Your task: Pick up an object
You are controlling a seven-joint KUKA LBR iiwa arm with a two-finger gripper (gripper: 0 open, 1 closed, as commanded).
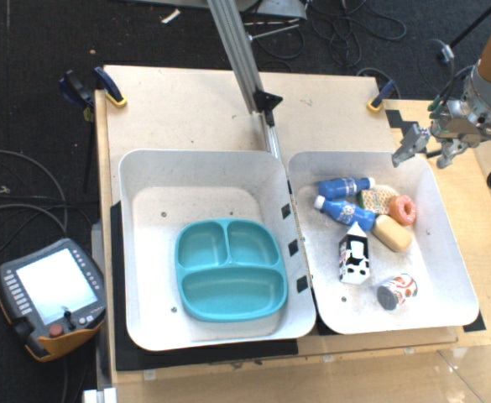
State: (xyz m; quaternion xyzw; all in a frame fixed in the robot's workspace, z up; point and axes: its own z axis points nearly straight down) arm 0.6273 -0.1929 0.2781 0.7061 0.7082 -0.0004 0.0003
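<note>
From above, the hand (430, 148) hangs with fingers spread and nothing between them, over the far rim of the right-hand shallow white bin (451, 250). Inside lie two blue plastic bottles (343, 198), a pink ring (404, 210) and a black-and-white cow-patterned carton (356, 259). Best to descend on the carton, which stands slightly apart from the cluster.

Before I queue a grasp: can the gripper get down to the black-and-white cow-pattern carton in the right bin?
Probably yes. The gripper hangs above the right bin's far rim, and nothing lies over the black-and-white cow-pattern carton, though a blue bottle touches its top.
</note>
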